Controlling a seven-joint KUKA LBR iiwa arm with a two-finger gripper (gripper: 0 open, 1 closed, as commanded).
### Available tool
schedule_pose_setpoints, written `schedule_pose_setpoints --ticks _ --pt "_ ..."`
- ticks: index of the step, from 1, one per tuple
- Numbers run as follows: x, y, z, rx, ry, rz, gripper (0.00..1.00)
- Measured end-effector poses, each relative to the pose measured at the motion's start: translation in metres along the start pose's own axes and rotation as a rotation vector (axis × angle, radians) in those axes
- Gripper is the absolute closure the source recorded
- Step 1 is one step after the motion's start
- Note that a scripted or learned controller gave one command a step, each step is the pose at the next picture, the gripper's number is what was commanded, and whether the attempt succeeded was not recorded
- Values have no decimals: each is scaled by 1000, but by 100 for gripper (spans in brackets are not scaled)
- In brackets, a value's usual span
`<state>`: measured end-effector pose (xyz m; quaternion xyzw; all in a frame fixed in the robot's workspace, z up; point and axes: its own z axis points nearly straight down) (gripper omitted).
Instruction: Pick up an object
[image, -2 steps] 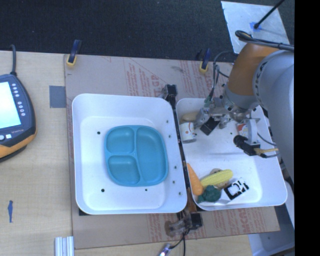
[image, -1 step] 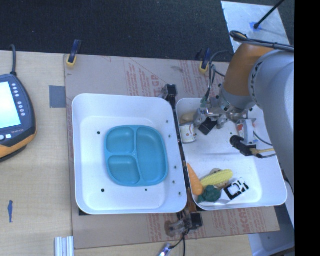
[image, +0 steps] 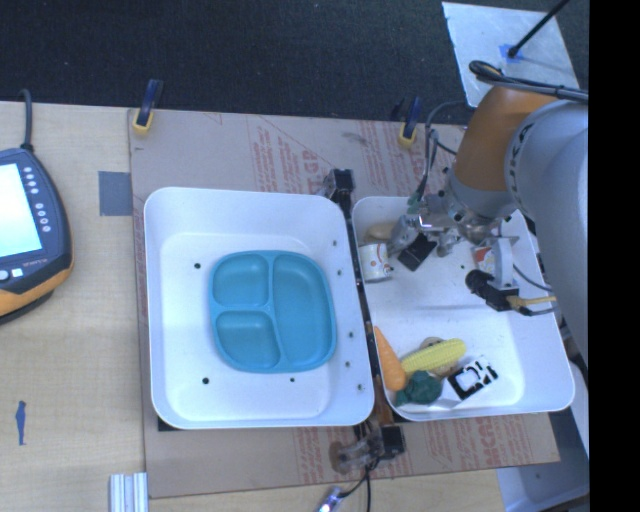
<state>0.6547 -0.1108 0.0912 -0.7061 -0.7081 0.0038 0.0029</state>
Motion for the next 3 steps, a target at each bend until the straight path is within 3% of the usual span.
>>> schedule_pose_setpoints --ticks 1,2,3 --pt "13 0 -1 2 -4 2 0" --pt "13 -1 -10 6 -3 1 100" --pt "86 -43 -101 -6 1 -3 100"
